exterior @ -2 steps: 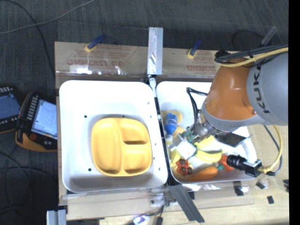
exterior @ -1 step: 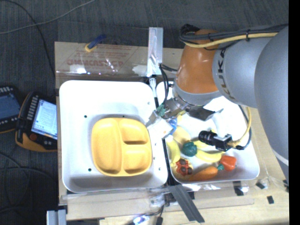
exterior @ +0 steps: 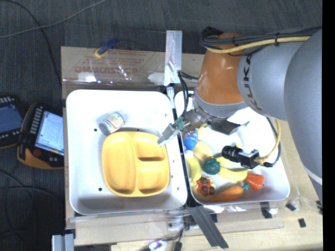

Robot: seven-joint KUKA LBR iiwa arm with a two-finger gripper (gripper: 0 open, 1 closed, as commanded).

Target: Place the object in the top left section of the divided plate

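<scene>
Two shallow white bins sit side by side on the table. The left bin [exterior: 84,140] carries a yellow divided plate [exterior: 136,163] in its middle-to-front part, three sections visible, all bare. A small can [exterior: 112,122] with a pale label lies on its side just beyond the plate's far-left corner, near it but whether touching cannot be told.

The arm [exterior: 230,82] reaches in from the right, orange band above the wrist. The tool [exterior: 170,132] slants down over the divider between the bins, its tip over the plate's far-right corner. Whether the fingers are open or closed cannot be made out (too small and blurred), and nothing is seen between them.

The right bin [exterior: 280,179] holds a heap of toy food toward its front: a banana [exterior: 233,174], a teal round piece [exterior: 211,166], an orange-red pepper [exterior: 254,181], a carrot [exterior: 227,193], and a blue-and-white object [exterior: 190,139] close beside the tool.
</scene>
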